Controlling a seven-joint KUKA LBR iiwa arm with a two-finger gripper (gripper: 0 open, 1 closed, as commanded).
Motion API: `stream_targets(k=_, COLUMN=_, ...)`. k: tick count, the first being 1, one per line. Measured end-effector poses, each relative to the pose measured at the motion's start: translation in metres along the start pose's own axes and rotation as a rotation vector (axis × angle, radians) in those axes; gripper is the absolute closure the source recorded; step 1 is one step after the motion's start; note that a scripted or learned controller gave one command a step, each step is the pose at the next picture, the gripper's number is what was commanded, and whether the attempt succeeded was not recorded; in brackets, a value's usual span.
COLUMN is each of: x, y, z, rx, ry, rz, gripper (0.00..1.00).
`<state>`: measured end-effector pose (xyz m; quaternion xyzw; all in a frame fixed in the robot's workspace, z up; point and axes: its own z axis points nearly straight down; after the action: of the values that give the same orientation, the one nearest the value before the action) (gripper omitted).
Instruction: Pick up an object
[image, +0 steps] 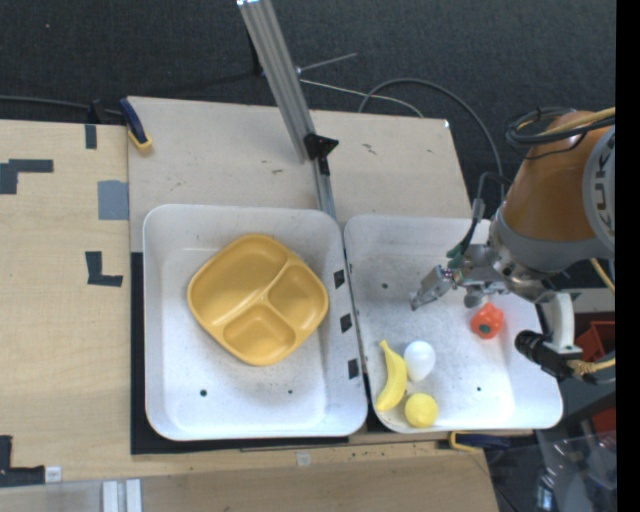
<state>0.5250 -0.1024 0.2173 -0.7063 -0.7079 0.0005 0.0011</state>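
The arm enters from the right, and the gripper hangs over the right bin with nothing between its fingers; whether they are spread or pressed together cannot be told. Objects in this bin — a banana, a white egg-shaped object and a lemon cluster at the front edge; a small orange-red object lies beside the wrist. The left bin holds a yellow divided plate.

You have two white bins, one yellow divided plate, one banana, one white egg, one lemon and one small orange-red fruit.
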Motion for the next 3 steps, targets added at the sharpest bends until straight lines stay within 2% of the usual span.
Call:
stream_targets(k=1, x=0.000, y=0.000, z=0.000, rx=0.000, ry=0.000, rz=0.000, gripper=0.00)
stream_targets(k=2, x=0.006, y=-0.007, z=0.061, rx=0.006, ry=0.000, rz=0.001, gripper=0.00)
stream_targets(k=3, x=0.007, y=0.001, z=0.113, rx=0.006, ry=0.000, rz=0.000, gripper=0.00)
